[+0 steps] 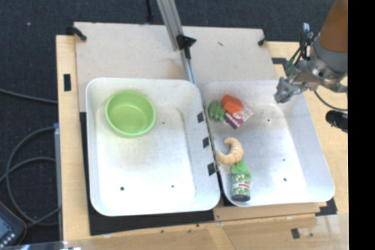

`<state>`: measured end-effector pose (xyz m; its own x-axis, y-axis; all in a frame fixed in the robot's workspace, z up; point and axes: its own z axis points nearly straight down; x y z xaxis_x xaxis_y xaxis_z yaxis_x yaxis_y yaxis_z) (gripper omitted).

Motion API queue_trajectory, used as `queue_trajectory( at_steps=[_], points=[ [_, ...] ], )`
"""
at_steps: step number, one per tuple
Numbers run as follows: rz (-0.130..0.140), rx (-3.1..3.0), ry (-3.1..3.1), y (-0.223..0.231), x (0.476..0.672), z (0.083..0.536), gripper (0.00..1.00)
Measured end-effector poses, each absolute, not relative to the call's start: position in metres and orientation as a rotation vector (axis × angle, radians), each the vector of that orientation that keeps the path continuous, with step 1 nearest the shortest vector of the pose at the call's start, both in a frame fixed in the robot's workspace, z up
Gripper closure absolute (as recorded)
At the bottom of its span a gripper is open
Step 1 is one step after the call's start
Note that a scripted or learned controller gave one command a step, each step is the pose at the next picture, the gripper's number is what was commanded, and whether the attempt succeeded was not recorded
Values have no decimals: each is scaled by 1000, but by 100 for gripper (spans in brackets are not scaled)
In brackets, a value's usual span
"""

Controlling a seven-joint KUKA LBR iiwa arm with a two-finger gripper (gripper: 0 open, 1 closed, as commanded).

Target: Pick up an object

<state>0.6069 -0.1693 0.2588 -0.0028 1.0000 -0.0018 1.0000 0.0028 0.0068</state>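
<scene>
- While the gripper (283, 92) hangs at the 1 o'clock edge of the right bin (304, 143), nothing sits between its tips, and you cannot tell from this slant whether they are spread or shut.
- Your choices lie along that bin's left side, well apart from the gripper, toward 8 o'clock from it.
- At about 10 o'clock in the bin sits a tight cluster: a green broccoli piece (216, 111), an orange piece (232, 103) and a purple-and-white packet (238, 118), all touching or nearly so.
- Lower, near 8 o'clock, a tan croissant (231, 151) lies just beside the divider wall.
- At 7 o'clock a small can (240, 182) with a green top lies close to the front-left corner, just below the croissant.
- My judgement: the croissant looks the easiest target, since it has bare floor on its right side.
- Come down over its middle and set the jaws across its narrow width, not along the curve.
- Keep clear of the divider, which could block the left finger.
- Avoid the cluster, where a closing grip may shove neighbours instead of catching one.
- A green bowl (130, 113) sits in the left bin (146, 184) at 11 o'clock, far from your reach path.
</scene>
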Motion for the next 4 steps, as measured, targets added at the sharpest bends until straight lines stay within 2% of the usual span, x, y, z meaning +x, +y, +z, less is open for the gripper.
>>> queue_trajectory(
  at_steps=[2, 4],
  points=[
    [3, 2215, 2226, -84, 582, 258, 100],
    [1, 2214, 2229, 18, 551, 238, 100]
  ],
)
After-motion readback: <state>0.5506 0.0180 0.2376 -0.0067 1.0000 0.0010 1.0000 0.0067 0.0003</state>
